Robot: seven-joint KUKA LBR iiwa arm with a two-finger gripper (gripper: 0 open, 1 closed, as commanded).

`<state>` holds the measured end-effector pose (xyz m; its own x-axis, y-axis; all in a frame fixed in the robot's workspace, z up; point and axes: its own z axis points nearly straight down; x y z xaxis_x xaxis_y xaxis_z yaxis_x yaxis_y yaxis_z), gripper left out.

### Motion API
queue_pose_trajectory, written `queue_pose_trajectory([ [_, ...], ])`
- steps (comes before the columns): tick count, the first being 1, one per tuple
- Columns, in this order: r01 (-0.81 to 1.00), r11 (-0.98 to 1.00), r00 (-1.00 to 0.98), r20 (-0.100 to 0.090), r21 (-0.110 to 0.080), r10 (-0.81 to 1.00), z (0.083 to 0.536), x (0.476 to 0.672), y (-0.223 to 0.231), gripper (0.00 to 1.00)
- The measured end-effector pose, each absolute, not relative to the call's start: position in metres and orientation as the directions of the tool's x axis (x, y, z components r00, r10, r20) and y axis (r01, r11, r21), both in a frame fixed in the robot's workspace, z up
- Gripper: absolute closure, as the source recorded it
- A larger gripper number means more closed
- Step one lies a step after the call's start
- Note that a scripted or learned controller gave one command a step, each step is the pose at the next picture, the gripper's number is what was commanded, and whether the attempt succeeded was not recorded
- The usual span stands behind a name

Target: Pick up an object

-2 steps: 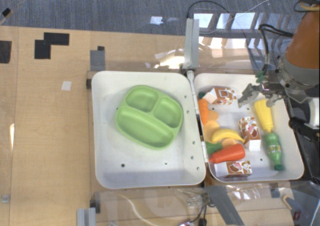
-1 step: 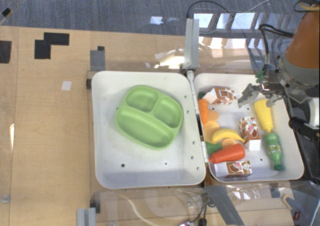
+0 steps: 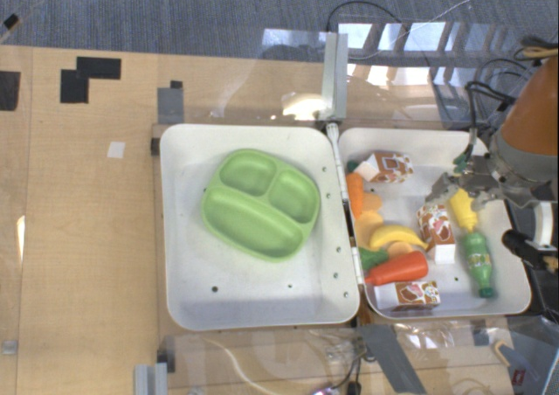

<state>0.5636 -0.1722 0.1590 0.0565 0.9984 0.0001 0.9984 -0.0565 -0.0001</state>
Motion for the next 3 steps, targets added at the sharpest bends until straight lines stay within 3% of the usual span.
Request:
queue_pose_trajectory([
  [1,0.992,-0.127,0.127,0.0,0.004,0.992,0.095,0.552,-0.165,0.0],
  [2,0.992,-0.126,0.126,0.001,0.005,0.992,0.104,0.553,-0.164,1.0],
  [3,0.994,-0.107,0.107,0.0,0.004,0.994,0.207,0.617,-0.091,1.0],
])
